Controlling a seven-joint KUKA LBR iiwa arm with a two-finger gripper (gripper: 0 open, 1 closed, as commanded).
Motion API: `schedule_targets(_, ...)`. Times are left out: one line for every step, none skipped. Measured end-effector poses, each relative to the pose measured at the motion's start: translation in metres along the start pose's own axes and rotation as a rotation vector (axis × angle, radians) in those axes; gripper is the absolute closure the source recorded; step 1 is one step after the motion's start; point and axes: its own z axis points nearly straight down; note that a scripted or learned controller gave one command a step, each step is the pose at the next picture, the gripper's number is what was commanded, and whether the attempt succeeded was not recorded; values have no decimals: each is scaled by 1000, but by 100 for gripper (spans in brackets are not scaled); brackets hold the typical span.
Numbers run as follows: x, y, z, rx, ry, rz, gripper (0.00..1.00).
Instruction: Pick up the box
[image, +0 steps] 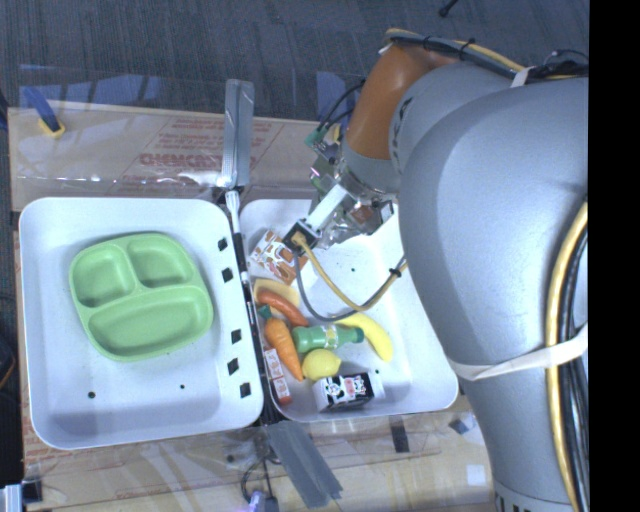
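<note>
A small orange-and-white printed box (274, 258) lies in the right bin (420, 345) against its left wall, near the back. A black-and-white carton (347, 390) lies at the front of the same bin. My gripper (343, 213) hangs over the back of the right bin, just right of and above the printed box, under the orange wrist band. The arm's grey body covers the bin's right side.
The right bin also holds a banana (372, 336), a carrot (282, 343), a green bottle (327, 338), a lemon (320, 364) and a flat orange packet (277, 378). A green divided plate (140, 295) lies in the left bin (60, 400).
</note>
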Motion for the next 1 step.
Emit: schedule_targets(1,-1,-9,3,-1,-7,100)
